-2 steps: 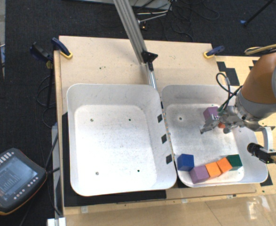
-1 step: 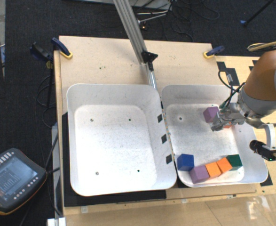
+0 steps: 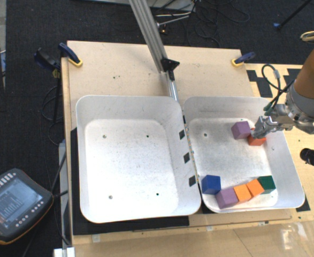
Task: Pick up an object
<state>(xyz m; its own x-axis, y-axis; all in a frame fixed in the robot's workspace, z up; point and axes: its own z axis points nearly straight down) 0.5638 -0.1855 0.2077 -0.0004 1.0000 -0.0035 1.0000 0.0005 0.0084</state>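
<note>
My gripper [image 3: 260, 131] down on red block [image 3: 257, 140]; grip unclear. Block looks small, hard, light. Pinch flat sides.

Bins [image 3: 130, 111] white, speckled; cubes: purple [image 3: 241, 129], red [image 3: 257, 140], blue [image 3: 211, 184], purple [image 3: 226, 197], orange [image 3: 243, 192], orange [image 3: 255, 188], green [image 3: 266, 183].

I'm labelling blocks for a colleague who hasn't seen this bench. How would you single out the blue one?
Look in the right-hand white bin, along its near edge. The blue cube stands at the left end of a row with a purple cube, an orange cube and a green cube, and is the only blue one.
</note>
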